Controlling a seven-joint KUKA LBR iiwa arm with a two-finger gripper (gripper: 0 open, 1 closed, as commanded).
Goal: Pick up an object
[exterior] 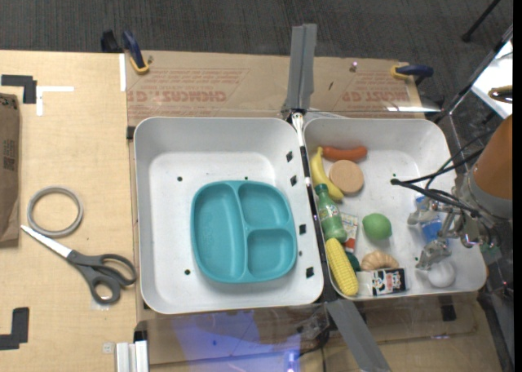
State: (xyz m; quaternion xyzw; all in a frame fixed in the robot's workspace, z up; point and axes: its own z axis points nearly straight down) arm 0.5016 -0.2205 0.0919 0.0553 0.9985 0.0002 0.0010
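Observation:
The right bin (pixel 424 130) holds a red sausage (pixel 344 152), a banana (pixel 316 173), a round tan bun (pixel 347 177), a green bottle (pixel 329 212), a green ball-shaped fruit (pixel 377 226), a corn cob (pixel 341 265), a croissant (pixel 379 260) and a small black-and-white box (pixel 387 281). My gripper (pixel 430 240) hangs low over the right part of this bin, to the right of the green fruit. A pale rounded object (pixel 441 276) lies just below it. Nothing can be seen held in the gripper.
The left bin (pixel 163 150) carries a teal divided plate (pixel 243 230). On the bench to the left lie scissors (pixel 81 263) and a roll of tape (pixel 55 210). Cables (pixel 424 179) run from the arm across the right bin's far right side.

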